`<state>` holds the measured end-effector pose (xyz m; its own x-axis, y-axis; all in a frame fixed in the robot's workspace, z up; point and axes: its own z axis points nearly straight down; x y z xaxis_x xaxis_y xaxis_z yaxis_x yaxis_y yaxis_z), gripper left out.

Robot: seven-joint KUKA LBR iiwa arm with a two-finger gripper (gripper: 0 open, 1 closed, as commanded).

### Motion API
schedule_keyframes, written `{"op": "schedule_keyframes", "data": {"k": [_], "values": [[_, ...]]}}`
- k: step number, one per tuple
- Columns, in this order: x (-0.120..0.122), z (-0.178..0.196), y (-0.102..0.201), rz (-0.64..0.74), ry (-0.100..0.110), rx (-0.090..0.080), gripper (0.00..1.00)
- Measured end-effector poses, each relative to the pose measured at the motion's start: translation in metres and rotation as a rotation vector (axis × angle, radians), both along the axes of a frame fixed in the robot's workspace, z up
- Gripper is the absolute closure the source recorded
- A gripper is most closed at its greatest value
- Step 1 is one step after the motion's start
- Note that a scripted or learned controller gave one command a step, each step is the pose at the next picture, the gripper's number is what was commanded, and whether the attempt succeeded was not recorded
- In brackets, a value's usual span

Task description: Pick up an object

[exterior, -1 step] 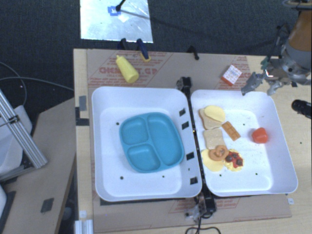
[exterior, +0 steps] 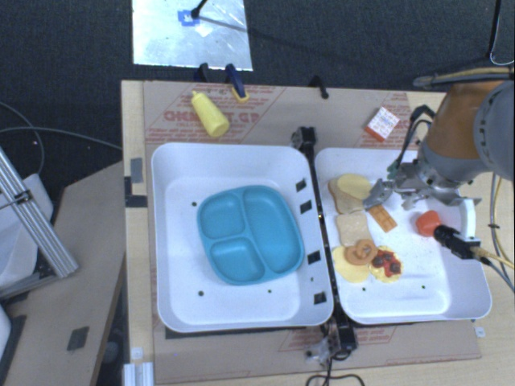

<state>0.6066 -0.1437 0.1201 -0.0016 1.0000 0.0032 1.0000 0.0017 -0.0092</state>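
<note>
The right bin (exterior: 418,296) holds several toy foods: a pale yellow piece (exterior: 352,186), a tan bread slice (exterior: 351,228), a small orange bar (exterior: 384,218), a red-orange chunk (exterior: 427,222), a brown ring (exterior: 362,252) on a yellow disc (exterior: 348,268), and a piece with red topping (exterior: 389,264). My gripper (exterior: 380,193) hangs low over the bin's upper middle, just right of the pale yellow piece and right above the orange bar. Nothing is visibly held in it.
The left bin (exterior: 185,183) carries a blue divided plate (exterior: 249,233). A yellow bottle (exterior: 209,113) and a small red-and-white box (exterior: 382,123) lie on the cardboard behind the bins. A black part with a cable (exterior: 455,243) reaches over the right bin's right side.
</note>
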Motion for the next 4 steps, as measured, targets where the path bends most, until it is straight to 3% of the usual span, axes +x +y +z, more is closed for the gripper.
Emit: {"op": "schedule_keyframes", "data": {"k": [1,2,3,4], "values": [[0.008,-0.036,0.000,0.002,-0.011,-0.003,0.00],[0.010,-0.021,0.000,0.000,-0.018,-0.004,1.00],[0.010,-0.022,0.000,0.000,-0.017,-0.004,0.00],[0.034,-0.034,0.033,0.007,-0.015,-0.004,0.00]]}}
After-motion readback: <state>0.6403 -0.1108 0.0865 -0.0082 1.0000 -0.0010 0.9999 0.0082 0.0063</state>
